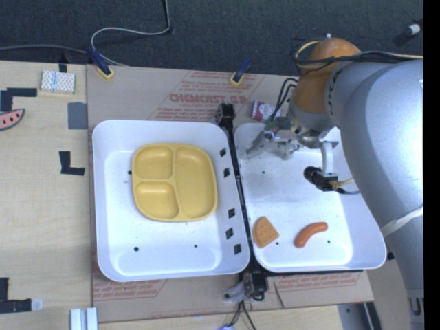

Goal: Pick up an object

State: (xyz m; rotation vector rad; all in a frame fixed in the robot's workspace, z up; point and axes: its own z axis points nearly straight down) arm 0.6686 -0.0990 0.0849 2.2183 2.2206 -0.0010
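Sausage (311,234) and cracker (265,231) lie well below your tool (276,141) in the right bin (357,253); whether the tool grips anything, you cannot tell.

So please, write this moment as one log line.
gripper: right bin far end, nothing held | sausage, cracker: near end | yellow plate: left bin

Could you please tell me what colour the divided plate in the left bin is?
The divided plate is yellow, shown clearly in the camera view.
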